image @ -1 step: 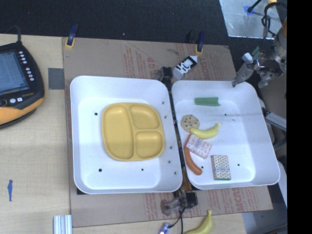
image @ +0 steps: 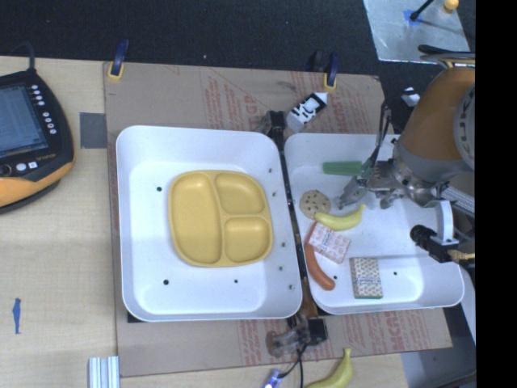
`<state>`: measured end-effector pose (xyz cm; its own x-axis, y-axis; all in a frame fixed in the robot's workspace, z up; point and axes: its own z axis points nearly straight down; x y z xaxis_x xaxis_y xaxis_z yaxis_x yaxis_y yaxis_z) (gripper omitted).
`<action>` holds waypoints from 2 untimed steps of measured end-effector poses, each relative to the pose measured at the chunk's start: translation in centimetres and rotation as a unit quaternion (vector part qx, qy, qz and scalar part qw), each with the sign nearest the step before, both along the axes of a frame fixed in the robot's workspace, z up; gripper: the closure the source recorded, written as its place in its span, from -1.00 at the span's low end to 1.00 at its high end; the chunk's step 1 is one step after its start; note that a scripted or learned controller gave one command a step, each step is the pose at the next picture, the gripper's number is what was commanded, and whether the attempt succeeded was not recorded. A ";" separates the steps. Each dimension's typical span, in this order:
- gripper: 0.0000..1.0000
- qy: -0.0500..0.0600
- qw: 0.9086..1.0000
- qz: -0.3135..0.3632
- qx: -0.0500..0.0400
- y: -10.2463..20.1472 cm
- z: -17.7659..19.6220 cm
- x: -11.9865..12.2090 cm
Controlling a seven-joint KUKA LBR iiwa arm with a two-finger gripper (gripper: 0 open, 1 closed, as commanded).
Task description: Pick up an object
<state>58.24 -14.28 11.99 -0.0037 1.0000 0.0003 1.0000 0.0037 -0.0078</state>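
The right white bin (image: 404,297) holds a small yellow banana (image: 336,220), a round cookie (image: 313,201), a red-and-white packet (image: 329,242), an orange sausage (image: 319,268), a greenish patterned box (image: 366,277) and a green stick (image: 342,167) near its far wall. My gripper (image: 363,200) hangs low over this bin, just above the banana's right end, reaching in from the right. Its fingers (image: 347,196) look spread, open, with nothing between them. The arm's orange band (image: 436,111) rises behind it.
The left white bin (image: 137,289) carries a yellow divided plate (image: 220,217). A tablet-like pendant (image: 28,136) lies on the bench at far left. Another banana (image: 335,372) lies outside the bins at the front. A black-and-white item (image: 305,110) sits behind the bins.
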 end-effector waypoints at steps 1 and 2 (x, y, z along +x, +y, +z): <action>-1.00 -0.001 1.000 0.000 -0.001 1.4 -2.8 -1.4; 1.00 0.000 1.000 0.001 -0.001 1.3 -1.8 -1.4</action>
<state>56.84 -13.01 10.18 -0.0062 1.0000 -0.0024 1.0000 0.0062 -0.0078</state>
